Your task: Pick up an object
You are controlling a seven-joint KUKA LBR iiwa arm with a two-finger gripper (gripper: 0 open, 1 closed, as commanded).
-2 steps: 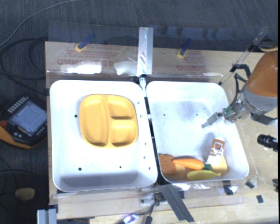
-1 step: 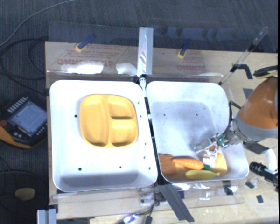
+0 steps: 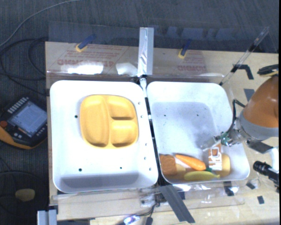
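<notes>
Two white bins side by side on the desk (image 3: 61, 55). Left bin (image 3: 65, 168) has a yellow divided tray (image 3: 109, 120) sitting roughly mid-bin, three compartments. Right bin (image 3: 187, 102) holds a cluster along its near edge: a brown roll-like item (image 3: 167, 165) at left, an orange carrot (image 3: 189, 161) lying across it, a yellow-green item (image 3: 200, 176) (banana-ish, can't tell for sure) just below the carrot, and a small carton w/ white and orange label (image 3: 216, 158) upright-ish at the right end, touching the pile. Arm (image 3: 264, 111) comes in from the right, orange band visible, wrist over the right bin's right wall. Pincer (image 3: 221, 139) sits just above the carton, near its top; open/shut state can't tell, too small and blurred. Nothing seen gripped. Handheld pendant (image 3: 21, 121) on the floor, left of the desk.
</notes>
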